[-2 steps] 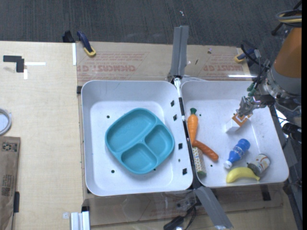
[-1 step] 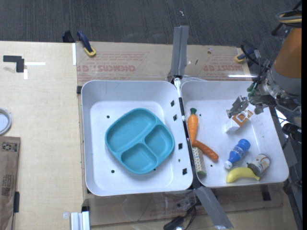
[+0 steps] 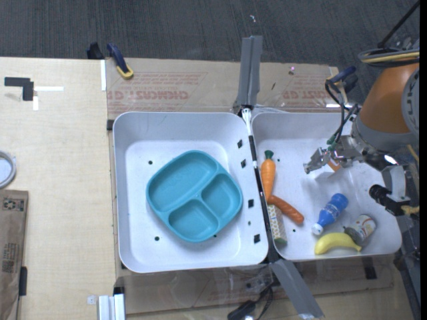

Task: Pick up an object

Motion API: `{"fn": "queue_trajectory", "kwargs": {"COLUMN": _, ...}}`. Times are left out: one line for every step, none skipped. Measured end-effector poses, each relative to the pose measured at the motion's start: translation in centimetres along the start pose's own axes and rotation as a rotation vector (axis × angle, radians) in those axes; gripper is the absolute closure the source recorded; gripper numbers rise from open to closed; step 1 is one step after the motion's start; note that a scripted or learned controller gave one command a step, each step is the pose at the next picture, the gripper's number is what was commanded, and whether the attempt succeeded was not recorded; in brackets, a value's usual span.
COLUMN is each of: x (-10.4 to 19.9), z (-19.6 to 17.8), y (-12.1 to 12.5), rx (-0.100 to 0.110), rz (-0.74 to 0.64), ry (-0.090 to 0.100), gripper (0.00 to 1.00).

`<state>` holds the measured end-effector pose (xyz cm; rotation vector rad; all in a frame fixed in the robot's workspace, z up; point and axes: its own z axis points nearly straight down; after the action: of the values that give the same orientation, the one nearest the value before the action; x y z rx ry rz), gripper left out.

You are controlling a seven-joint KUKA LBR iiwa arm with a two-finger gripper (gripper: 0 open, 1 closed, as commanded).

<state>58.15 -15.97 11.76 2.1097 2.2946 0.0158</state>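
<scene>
Bins sit side by side on the bench (image 3: 60,132), a left bin (image 3: 133,129) and a right bin (image 3: 293,122), their inner walls touching along a grey divider bar (image 3: 250,72) that runs toward the far edge. A blue divided plate (image 3: 193,195) with three compartments lies alone in the left bin, slightly tilted in plan and close to the middle of the floor.

Objects in the right bin are gathered along its left wall and near edge. One carrot (image 3: 267,175) with a green top lies against the left wall, pointing far to near. A second carrot (image 3: 287,209) starts just near the first one's lower end and slants right. A small speckled packet (image 3: 276,224) lies near the left wall below them. A blue and white bottle (image 3: 330,212) lies on its side, slanting, with its cap toward the near left. A banana (image 3: 337,244) lies along the near edge, and a small can (image 3: 362,229) rests just right of it, touching or nearly so.

The arm (image 3: 390,102) reaches in from the right over the far part of the right bin. Its hand (image 3: 320,160) hangs above bare floor, well apart from the carrots and from the bottle, with two metal fingers (image 3: 312,165) spread somewhat and nothing between them.

A yellow and blue clamp (image 3: 120,62) grips the far edge of the bench.
</scene>
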Motion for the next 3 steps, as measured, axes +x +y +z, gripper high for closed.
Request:
{"fn": "queue_trajectory", "kwargs": {"x": -3.0, "z": 1.1, "y": 4.9, "rx": -0.005, "rz": 0.019, "ry": -0.003, "gripper": 0.00}}
{"fn": "queue_trajectory", "kwargs": {"x": -2.1, "z": -1.2, "y": 7.7, "rx": 0.026, "rz": 0.220, "ry": 0.006, "gripper": 0.00}}
{"fn": "queue_trajectory", "kwargs": {"x": -2.2, "z": 0.1, "y": 7.9, "rx": 0.018, "rz": 0.300, "ry": 0.004, "gripper": 0.00}}
